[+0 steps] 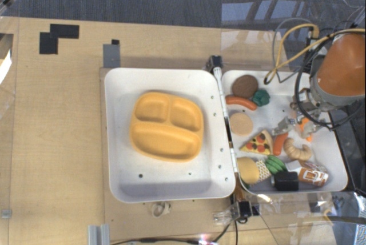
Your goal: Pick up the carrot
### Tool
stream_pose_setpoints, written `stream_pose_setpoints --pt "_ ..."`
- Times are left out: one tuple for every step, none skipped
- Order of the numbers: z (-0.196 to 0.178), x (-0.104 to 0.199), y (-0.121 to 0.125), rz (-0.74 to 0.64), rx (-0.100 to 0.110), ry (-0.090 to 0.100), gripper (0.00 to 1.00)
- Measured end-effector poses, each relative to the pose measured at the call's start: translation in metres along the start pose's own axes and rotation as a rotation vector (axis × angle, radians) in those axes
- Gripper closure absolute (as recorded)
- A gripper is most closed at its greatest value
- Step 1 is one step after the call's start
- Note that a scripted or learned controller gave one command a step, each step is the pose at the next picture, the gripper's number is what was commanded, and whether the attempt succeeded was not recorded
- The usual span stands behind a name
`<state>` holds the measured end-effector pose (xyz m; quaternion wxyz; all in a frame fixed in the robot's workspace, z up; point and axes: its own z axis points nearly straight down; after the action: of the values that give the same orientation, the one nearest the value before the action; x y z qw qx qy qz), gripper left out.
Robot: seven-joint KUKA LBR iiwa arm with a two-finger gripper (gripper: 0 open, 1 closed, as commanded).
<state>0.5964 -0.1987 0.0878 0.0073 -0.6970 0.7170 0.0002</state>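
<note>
Scene: a wooden bench seen from above, with two shallow white bins side by side.
Left bin point(114, 124): holds a yellow divided plate point(167, 125) near its middle.
Right bin point(337, 161): crowded with toy food, including a brown patty point(244, 85), a sausage point(241, 102), a pizza slice point(257, 143), a croissant point(297, 150) and a corn cob point(251, 169).
Carrot point(278, 144): a short orange piece lying in the right bin, between the pizza slice and the croissant, close to both.
Arm point(342, 67): reaches in from the right, its orange band above the right bin.
Gripper point(294, 122): hangs just above and beside the carrot; its state cannot be told, as cables and glare blur it.
Handling, as a judgement: the carrot looks like a light, stiff plastic toy, smooth and probably slippery, not fragile.
Where to hold: across its narrow width near the middle, where the round body is widest.
Risk: neighbours crowd both sides, so the approach may nudge the pizza slice or croissant.
</note>
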Motion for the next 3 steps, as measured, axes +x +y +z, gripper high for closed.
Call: stream_pose_setpoints --pt "-0.005 0.0 0.007 -0.305 -0.002 -0.001 0.0" --pt "-0.022 -0.007 0.015 -0.623 -0.003 0.006 0.0" --pt "0.0 -0.018 -0.048 -0.505 -0.012 -0.01 0.0"
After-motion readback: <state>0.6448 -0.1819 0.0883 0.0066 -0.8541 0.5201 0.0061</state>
